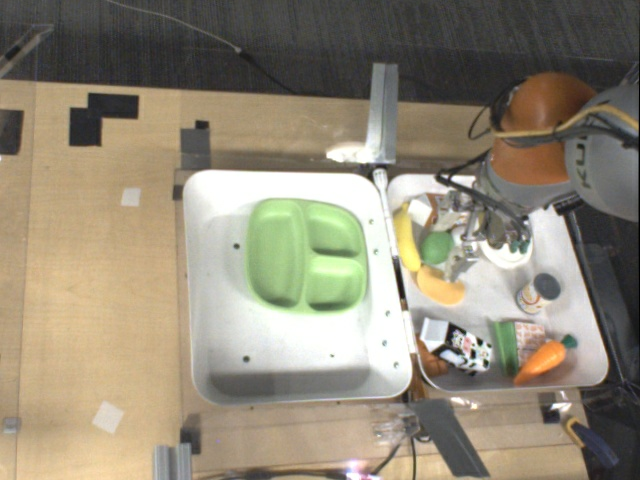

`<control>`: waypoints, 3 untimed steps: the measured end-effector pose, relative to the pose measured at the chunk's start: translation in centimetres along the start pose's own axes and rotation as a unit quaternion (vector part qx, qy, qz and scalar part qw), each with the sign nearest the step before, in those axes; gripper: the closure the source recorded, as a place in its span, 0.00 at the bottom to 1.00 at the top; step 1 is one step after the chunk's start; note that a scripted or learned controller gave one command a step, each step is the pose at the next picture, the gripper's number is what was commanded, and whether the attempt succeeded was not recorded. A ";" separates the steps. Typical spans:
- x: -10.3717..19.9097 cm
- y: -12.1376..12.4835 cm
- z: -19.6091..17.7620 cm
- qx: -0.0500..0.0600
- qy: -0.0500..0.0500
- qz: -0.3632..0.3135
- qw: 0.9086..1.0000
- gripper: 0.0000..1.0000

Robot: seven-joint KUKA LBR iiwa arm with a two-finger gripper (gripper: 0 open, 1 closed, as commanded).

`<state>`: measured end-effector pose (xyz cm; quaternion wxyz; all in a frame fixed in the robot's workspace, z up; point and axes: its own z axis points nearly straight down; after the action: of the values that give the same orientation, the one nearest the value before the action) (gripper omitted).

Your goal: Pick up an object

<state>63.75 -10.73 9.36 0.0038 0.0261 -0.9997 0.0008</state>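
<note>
So my hand (470, 240) hovers over the green ball (436, 248) upper right, grip state unclear tbh. Looks light n slippery, pinch across its middle.

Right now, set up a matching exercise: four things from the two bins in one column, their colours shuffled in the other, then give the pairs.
Things:
1. divided tray
2. banana
3. carrot
4. cow-patterned toy

Colours:
A. orange
B. black and white
C. light green
D. yellow

Pairs: 1-C, 2-D, 3-A, 4-B
</note>
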 end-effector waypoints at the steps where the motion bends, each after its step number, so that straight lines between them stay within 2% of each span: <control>1: 6.0 0.2 0.1 0.000 -0.014 0.067 0.998 0.00; 2: 0.3 -5.6 -3.7 -0.004 -0.005 0.072 0.997 0.00; 3: -1.0 -2.9 0.3 0.001 0.023 0.086 0.996 0.00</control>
<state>64.85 -13.58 9.02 0.0265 -0.0600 -0.9978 0.0030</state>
